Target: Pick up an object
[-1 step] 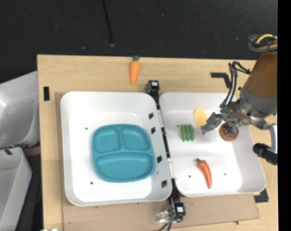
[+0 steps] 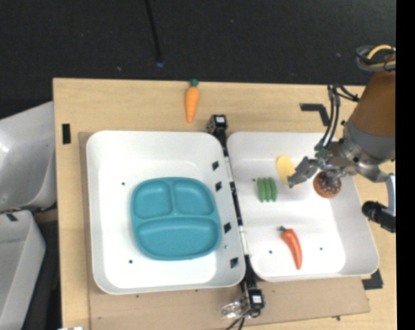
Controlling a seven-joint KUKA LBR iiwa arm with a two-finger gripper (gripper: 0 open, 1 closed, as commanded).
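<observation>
a pale wooden bench (image 2: pixel 125 102) is sitting on dark floor, carrying two white bins side by side. the left bin (image 2: pixel 104 253) is holding a blue divided plate (image 2: pixel 173 217). the right bin (image 2: pixel 345 253) is holding a yellow piece (image 2: pixel 284 165), a green ridged piece (image 2: pixel 266 189), a red chili (image 2: pixel 292 245) and a brown round piece (image 2: pixel 326 186). an orange carrot (image 2: pixel 192 102) is lying on the bench behind the bins. the arm is reaching in from the right, its gripper (image 2: pixel 305 170) hanging just beside the yellow piece; whether it is open or closed, i cannot tell. a white casing (image 2: pixel 15 163) is standing at the left.
</observation>
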